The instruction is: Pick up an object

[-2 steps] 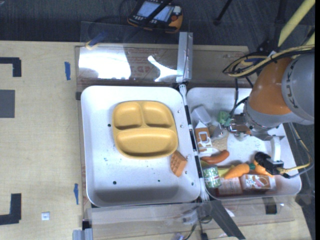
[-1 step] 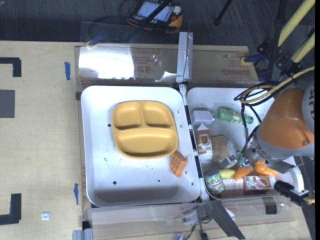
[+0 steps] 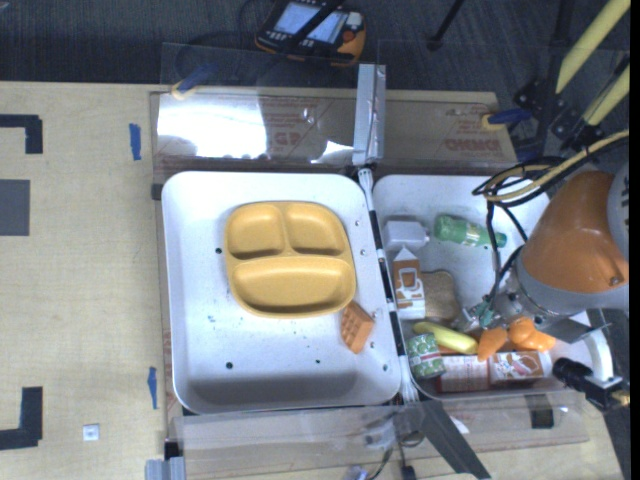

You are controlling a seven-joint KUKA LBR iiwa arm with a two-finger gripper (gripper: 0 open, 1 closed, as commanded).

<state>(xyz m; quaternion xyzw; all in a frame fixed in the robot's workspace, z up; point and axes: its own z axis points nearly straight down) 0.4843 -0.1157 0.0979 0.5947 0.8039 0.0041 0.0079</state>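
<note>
The KUKA arm (image 3: 575, 238) is reaching in over the right bin (image 3: 440, 190), its orange band sitting above that bin's right edge and hiding what is directly beneath the wrist. The gripper (image 3: 497, 308) is sitting low among the clutter near the bin's front right part, but the wrist and cables are covering it, so I cannot tell how wide it is standing or whether it is closing on anything.

The things on offer are crowding the right bin. A green bottle (image 3: 462, 232) is lying near the back edge, with a small white box (image 3: 405, 233) just beside it toward the left wall. A brown and white carton (image 3: 407, 286) is lying along the left wall. Toward the front edge, a yellow banana (image 3: 446, 337) is lying across a green-labelled can (image 3: 422, 352), an orange toy carrot (image 3: 512, 337) is lying just beside the gripper, and a long red and white packet (image 3: 495, 369) is lying along the front wall.

The left bin (image 3: 190, 298) is carrying a yellow divided plate (image 3: 290, 258) near its middle, and an orange snack piece (image 3: 357, 326) is lying near its right edge.

As a judgement, the task looks to be at the reach-and-grasp stage: the arm is down among the objects, nothing is visibly lifted clear of the bin, and the carrot or the banana seems the likeliest target. Securing a hold and raising the object are both left to do.
</note>
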